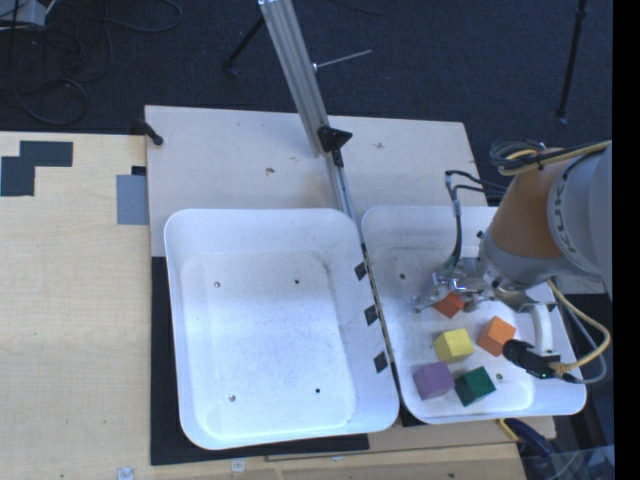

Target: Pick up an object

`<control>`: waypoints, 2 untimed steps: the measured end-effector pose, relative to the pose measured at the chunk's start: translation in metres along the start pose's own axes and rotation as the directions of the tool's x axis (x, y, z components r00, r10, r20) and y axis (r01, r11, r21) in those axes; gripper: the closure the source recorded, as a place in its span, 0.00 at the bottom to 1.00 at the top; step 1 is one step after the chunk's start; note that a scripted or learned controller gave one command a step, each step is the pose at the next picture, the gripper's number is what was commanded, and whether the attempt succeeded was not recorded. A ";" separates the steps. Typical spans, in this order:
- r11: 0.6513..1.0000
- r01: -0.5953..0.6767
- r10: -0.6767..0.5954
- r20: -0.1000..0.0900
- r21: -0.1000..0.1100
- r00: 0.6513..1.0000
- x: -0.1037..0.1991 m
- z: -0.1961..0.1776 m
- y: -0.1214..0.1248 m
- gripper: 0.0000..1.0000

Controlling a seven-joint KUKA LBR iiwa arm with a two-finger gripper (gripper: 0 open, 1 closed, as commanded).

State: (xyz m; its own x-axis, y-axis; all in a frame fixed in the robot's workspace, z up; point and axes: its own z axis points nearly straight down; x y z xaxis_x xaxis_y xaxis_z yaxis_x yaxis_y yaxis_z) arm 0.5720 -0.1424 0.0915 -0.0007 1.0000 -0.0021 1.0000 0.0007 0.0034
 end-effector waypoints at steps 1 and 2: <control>1.000 0.001 -0.001 -0.001 0.005 1.000 0.000 -0.010 -0.002 1.00; 1.000 0.001 -0.001 -0.001 -0.003 1.000 0.060 -0.274 0.078 1.00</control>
